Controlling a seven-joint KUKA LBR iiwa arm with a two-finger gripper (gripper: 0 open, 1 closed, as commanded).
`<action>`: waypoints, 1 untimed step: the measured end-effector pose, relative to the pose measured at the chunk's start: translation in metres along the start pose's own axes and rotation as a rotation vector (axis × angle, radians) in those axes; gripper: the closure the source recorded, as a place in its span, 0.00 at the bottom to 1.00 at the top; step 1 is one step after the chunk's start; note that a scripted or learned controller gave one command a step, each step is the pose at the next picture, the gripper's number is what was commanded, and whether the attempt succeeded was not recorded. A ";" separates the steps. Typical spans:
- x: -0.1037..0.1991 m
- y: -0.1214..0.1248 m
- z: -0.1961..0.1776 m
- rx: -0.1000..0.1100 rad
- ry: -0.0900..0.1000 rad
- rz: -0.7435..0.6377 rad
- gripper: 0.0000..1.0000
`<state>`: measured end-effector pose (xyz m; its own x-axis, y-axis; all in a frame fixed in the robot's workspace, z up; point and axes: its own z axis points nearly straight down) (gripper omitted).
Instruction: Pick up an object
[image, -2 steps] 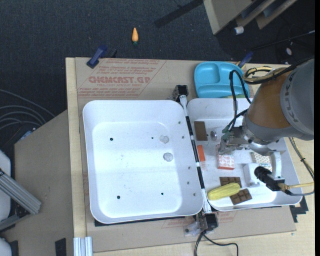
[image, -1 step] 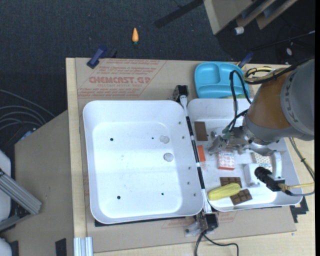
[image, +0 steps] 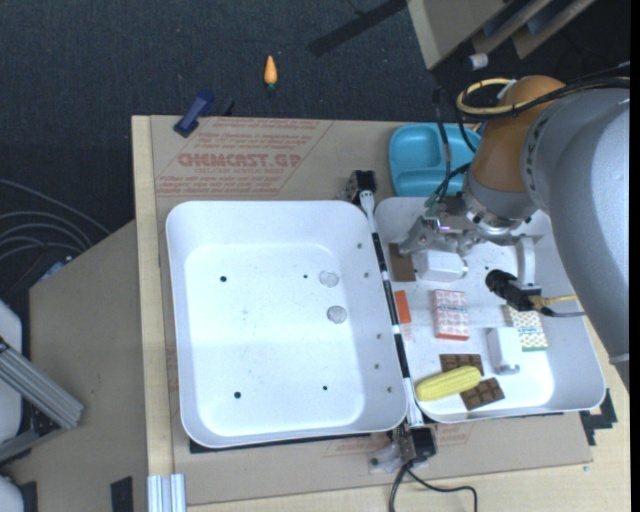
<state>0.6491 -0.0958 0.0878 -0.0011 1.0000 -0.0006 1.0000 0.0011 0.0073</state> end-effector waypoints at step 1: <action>-0.001 -0.043 0.000 0.002 0.000 0.001 0.00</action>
<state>0.6057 -0.0966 0.0876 -0.0003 1.0000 -0.0007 1.0000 0.0003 0.0050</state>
